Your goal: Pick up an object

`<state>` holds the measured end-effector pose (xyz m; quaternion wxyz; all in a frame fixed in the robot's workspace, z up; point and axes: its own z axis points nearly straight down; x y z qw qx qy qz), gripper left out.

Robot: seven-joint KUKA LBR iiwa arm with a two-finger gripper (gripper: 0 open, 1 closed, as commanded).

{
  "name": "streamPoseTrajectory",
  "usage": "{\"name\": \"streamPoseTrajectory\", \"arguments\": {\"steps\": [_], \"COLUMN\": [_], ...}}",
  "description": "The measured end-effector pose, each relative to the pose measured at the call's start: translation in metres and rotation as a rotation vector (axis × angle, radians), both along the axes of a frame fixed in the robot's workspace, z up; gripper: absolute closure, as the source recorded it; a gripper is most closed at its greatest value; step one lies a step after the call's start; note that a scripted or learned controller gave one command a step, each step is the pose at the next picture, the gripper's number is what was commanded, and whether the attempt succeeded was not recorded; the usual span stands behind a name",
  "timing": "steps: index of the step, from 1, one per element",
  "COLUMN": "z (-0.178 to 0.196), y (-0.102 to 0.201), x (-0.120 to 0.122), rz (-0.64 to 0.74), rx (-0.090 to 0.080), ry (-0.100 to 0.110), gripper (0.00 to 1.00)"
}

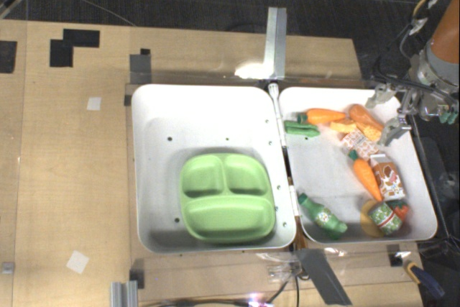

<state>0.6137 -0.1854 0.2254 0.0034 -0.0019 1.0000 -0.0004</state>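
nearest the lens, at the near edge of the wooden worktop [65, 176]: grey metal bracket [320, 277] below the seam between the two bins. just beyond it, in the near end of the right shallow white bin [327, 176]: small green plastic bottle with a pale label [322, 216], lying tilted, and to its right a round yellow and green packet with a red patch [382, 219]. farther up the right side: long orange toy carrot [367, 178] touching a white and red printed carton [389, 181]. at the far end of that bin: slim green toy vegetable [301, 128] near the dividing wall, second orange carrot-shaped toy [325, 114] just beside it, and a heap of orange and yellow toy food [364, 124] with a small red-and-white patterned packet [361, 146] beside it.

left shallow white bin [154, 147]: light green plastic tray with three compartments [226, 195], sitting toward the near side.

two-finger jaws [397, 115] at the far right corner of the right bin, close beside the orange and yellow heap, grey arm with an orange band [442, 47] entering from the right. cannot tell whether spread or closed, nothing visibly caught between them.

progress, as a judgement: early. approach made, no object lifted, every item resting in its bin. left to do: settle on one piece, likely from the far right heap, close on it and raise it clear.
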Motion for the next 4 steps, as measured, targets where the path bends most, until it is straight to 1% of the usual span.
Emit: {"name": "streamPoseTrajectory", "arguments": {"steps": [1,2,3,4], "z": [-0.121,-0.136,-0.131,-0.133], "y": [-0.010,-0.022,-0.010,0.015], "x": [-0.013,-0.101,-0.113,-0.114], "rz": [-0.073,-0.109,-0.064,0.032], "rx": [-0.002,-0.003,-0.009,-0.008], "ry": [-0.011,-0.011,-0.036,-0.034], "gripper": [0.00,0.00,0.00,0.00]}}
